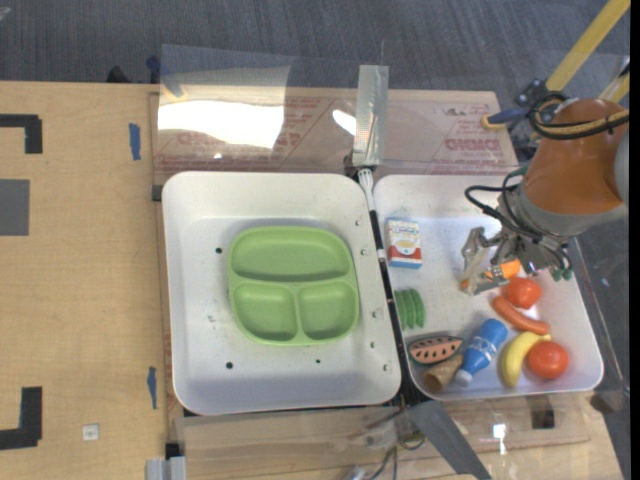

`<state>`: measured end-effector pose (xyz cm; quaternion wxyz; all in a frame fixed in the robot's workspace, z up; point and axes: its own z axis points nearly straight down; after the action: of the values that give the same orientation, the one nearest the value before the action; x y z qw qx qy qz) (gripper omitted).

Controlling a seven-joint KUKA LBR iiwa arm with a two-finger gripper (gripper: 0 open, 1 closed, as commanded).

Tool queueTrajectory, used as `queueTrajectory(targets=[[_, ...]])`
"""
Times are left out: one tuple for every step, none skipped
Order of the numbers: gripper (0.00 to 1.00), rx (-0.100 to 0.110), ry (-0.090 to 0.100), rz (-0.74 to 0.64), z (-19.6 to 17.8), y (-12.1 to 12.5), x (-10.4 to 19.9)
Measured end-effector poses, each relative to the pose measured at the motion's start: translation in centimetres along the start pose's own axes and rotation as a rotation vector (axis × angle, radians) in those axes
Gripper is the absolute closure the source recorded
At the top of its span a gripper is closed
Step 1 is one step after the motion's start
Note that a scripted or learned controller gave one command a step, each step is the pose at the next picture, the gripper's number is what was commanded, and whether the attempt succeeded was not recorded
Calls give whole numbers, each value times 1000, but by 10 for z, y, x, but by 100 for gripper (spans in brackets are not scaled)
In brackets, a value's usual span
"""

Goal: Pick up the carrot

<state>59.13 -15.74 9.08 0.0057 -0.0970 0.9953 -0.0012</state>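
- The gripper (pixel 497 266) hangs low in the right bin (pixel 590 368), reaching in from the right; whether it is open or closed cannot be told.
- The carrot (pixel 519 315) lies on the bin floor just below the gripper in view, slanting down to the right.
- A tomato (pixel 522 292) sits between them; a banana (pixel 514 356), a blue bottle (pixel 484 346) and a red ball (pixel 548 358) crowd the carrot's lower side.
- A green divided plate (pixel 294 283) rests in the left bin (pixel 190 208).

The arm (pixel 585 168) is cut off by the right edge — its wrist hides the bin wall behind the gripper (pixel 490 268), and the carrot's (pixel 518 315) upper end beneath the gripper blurs into clutter.
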Motion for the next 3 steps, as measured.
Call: queueTrajectory(targets=[[100, 1, 0, -79, -1, -30, 78], [0, 2, -1, -81, 0, -29, 77], [100, 5, -12, -81, -12, -29, 73]])
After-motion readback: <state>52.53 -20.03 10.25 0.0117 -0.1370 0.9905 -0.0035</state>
